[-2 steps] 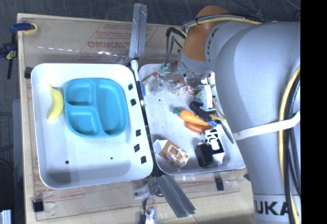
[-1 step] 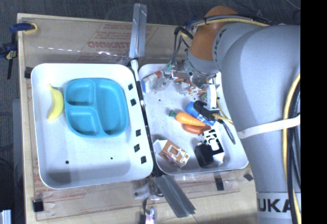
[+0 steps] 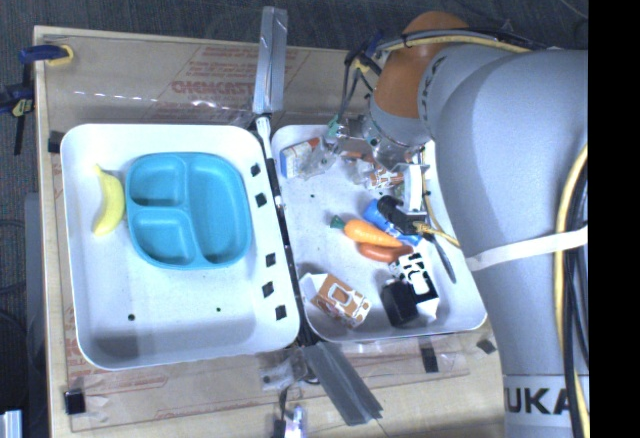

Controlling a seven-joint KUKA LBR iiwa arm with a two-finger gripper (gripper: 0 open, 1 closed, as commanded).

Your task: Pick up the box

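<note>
At the upper middle of the right bin (image 3: pixel 455 321), my gripper (image 3: pixel 372 158) sits low near the far rim, under my orange wrist band. Can't tell its state from this angle: my own wrist and cabling cover that part. Nothing visibly held.

The box (image 3: pixel 341 302), small, brown and white cardboard, lies at the lower left of the right bin, near the front wall, well apart from my gripper. It's tilted, not square to the bin.

Other stuff in the right bin: a carrot (image 3: pixel 372 233) around the centre, lying roughly left-right, green stub pointing left; a blue object (image 3: pixel 381 213) just above it, touching or close to touching; a black-and-white item (image 3: pixel 417 274) at lower right with a black block (image 3: pixel 400 304) just beside it, right of the box.

Left bin (image 3: pixel 100 326): a blue divided tray (image 3: pixel 190 208) at its upper middle, a banana (image 3: pixel 108 201) just left of it, along the left wall.

My arm body covers the right side of the frame.
</note>
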